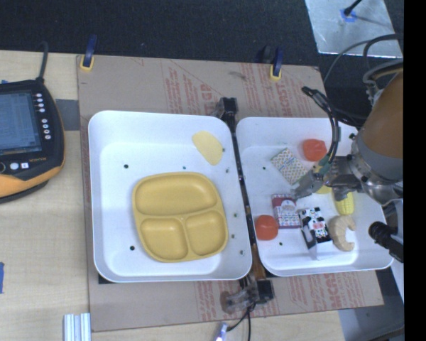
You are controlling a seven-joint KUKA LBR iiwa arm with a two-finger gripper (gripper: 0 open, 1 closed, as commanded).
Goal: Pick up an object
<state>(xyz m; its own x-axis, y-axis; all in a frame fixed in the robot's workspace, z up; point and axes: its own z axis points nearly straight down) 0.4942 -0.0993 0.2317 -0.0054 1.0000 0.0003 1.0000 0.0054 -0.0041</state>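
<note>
My gripper (304,185) hangs over the middle of the right bin (270,137), reaching in from the right. Just below it lies a red and white packet (285,210). A patterned grey sachet (289,163) lies just above it, and an orange-red round piece (314,148) sits further back. A yellow piece (345,202) shows partly under the wrist. Near the front of the bin lie a red ball (266,227), a black and white block (314,227) and a beige curved piece (341,232). I see nothing held in the gripper.
The left bin (106,190) holds a yellow divided plate (179,214) and a pale yellow oval piece (208,146). A tablet-like pendant (18,137) lies on the bench at far left. Clamps (228,107) join the bins at back and front.
</note>
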